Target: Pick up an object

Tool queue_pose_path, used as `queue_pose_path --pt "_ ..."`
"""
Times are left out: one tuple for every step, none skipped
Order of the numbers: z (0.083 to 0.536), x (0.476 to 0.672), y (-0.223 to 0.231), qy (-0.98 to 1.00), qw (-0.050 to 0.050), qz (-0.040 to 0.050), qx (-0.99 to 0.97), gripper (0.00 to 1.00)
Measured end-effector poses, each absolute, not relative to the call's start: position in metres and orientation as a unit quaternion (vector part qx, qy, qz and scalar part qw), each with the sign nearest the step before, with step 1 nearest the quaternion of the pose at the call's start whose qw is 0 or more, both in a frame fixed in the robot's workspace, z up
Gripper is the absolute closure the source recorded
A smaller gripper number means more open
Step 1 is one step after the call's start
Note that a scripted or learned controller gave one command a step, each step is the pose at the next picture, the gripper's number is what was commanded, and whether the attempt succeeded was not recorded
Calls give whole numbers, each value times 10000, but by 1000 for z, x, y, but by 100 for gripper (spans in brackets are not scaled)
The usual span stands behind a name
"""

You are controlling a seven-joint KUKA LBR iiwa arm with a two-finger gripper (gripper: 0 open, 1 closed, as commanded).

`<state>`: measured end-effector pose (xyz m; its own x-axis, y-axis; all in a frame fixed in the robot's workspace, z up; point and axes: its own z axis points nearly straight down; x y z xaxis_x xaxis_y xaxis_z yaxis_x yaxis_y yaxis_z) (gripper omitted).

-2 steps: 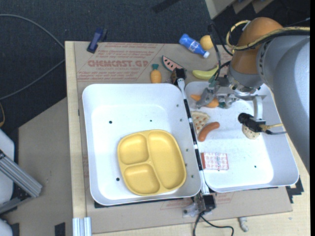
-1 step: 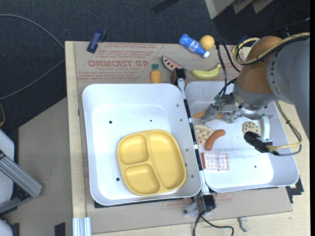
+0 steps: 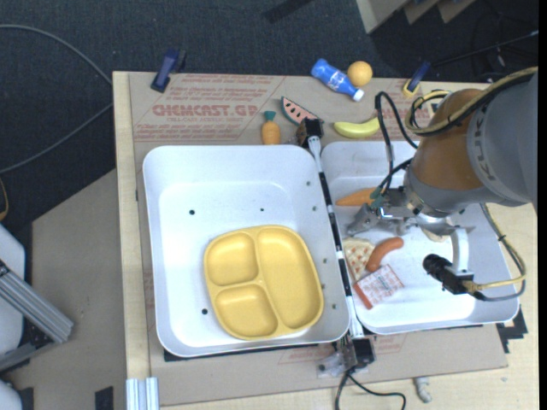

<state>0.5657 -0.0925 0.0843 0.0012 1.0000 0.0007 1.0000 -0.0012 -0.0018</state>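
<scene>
Grey arm (image 3: 487, 143) with an orange band reaches in from the right and hangs over the right-hand shallow white bin (image 3: 444, 310). Its gripper (image 3: 376, 216) sits low in that bin's left half, metal parts pointing toward the divider between the bins; whether it is open or closed, and whether it has hold of anything, cannot be told from this angle.

Just beside the gripper, on its upper left, lies an orange carrot-shaped toy (image 3: 353, 198). Just below it lies a reddish-brown toy sausage (image 3: 384, 250), tilted, with a tan waffle-patterned piece (image 3: 355, 252) touching its left end. Below those rests a small red-and-white printed packet (image 3: 377, 284).

The left-hand shallow white bin (image 3: 171, 186) holds a yellow plastic tray with three compartments (image 3: 261, 280), set toward its lower right.

Behind the bins, on the cardboard-covered bench (image 3: 137, 254), stand a small orange toy carrot with a green top (image 3: 271, 130), a watermelon-slice toy (image 3: 296, 109), a yellow toy banana (image 3: 357, 127), a blue and white toy bottle (image 3: 335, 79) and a round orange ball (image 3: 361, 73).
</scene>
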Motion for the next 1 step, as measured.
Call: queue_pose_path --pt "84 526 -99 -7067 10 5 -7075 0"
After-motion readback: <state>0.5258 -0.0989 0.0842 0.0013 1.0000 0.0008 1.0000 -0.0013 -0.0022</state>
